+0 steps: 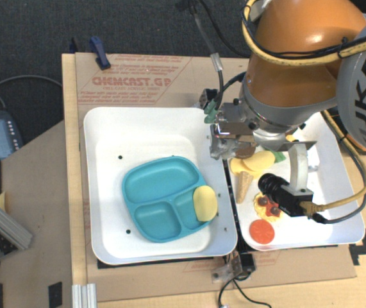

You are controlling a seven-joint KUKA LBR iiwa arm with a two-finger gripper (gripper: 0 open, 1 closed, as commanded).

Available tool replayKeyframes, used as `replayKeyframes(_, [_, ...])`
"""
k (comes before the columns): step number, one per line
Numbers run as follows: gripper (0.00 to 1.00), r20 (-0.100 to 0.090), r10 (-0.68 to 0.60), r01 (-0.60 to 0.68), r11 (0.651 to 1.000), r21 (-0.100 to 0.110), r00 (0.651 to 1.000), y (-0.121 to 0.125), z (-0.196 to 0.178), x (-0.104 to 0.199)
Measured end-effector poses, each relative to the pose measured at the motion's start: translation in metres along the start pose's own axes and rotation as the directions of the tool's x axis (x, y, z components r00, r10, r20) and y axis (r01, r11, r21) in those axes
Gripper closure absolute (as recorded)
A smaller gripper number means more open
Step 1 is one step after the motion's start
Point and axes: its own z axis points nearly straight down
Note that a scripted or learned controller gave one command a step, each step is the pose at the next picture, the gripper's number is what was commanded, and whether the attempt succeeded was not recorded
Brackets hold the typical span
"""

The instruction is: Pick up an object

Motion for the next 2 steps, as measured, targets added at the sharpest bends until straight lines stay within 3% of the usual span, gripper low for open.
replayKeyframes(1, [1.00,0.003,0.003,-0.003,1.000,0.014,1.000,-0.007,0.079,-0.001])
replayKeyframes(2, [1.00,-0.006,-0.002,0.002,1.000,-0.016,1.000,-0.004,-0.077,0.018])
